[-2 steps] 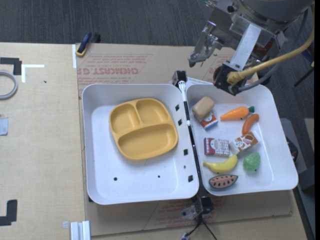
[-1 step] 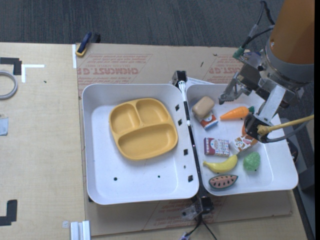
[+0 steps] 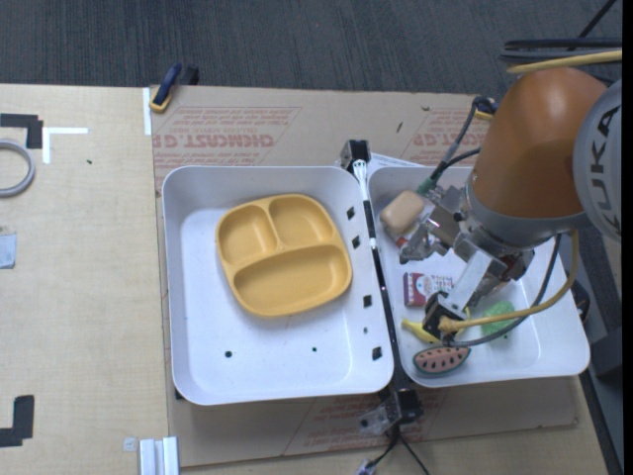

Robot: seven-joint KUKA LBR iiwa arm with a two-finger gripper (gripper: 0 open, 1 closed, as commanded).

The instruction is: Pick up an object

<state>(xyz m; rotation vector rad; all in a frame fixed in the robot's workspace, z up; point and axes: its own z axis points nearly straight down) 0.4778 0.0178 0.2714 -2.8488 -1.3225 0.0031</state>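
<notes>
The arm reaches into the right bin (image 3: 564,359) from the right, its orange band filling the upper right. My gripper (image 3: 419,241) hangs low over the bin's left part. It is just right of a tan block (image 3: 401,210) by the divider and just above a red and white packet (image 3: 419,287). A watermelon-slice toy (image 3: 441,359) lies at the bin's front edge. A green object (image 3: 500,321) shows partly under the wrist. Nothing is visibly held.
The left bin (image 3: 198,344) holds a yellow divided plate (image 3: 285,253). Clips line the divider (image 3: 374,265) between the bins. A blue and yellow tool (image 3: 166,85) lies on the cardboard behind the bins, and a ring (image 3: 14,168) sits at the far left.
</notes>
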